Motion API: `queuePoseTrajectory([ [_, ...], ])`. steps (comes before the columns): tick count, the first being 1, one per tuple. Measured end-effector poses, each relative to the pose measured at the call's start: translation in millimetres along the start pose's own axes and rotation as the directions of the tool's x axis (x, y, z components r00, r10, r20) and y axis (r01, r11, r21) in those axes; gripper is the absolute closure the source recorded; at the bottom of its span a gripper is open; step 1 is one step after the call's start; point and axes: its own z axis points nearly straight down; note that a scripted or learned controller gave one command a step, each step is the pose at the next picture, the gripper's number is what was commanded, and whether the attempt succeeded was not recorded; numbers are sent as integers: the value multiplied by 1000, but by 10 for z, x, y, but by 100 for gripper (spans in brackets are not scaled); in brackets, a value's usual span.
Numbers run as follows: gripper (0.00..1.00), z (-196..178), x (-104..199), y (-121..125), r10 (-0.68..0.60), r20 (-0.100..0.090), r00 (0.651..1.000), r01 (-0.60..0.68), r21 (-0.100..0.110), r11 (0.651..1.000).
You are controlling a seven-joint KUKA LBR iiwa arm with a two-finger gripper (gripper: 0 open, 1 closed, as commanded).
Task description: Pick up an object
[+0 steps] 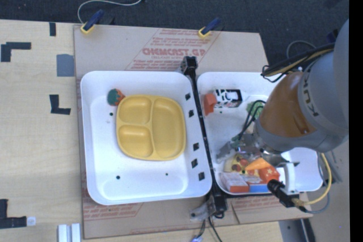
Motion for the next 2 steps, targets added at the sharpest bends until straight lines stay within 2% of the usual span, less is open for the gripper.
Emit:
queuePoseTrajectory([
  [1,0,-1,-5,547,-1,0,1000,1,-2,1000],
  [2,0,-407,-80,1457,-3,1,1000,3,1,1000],
])
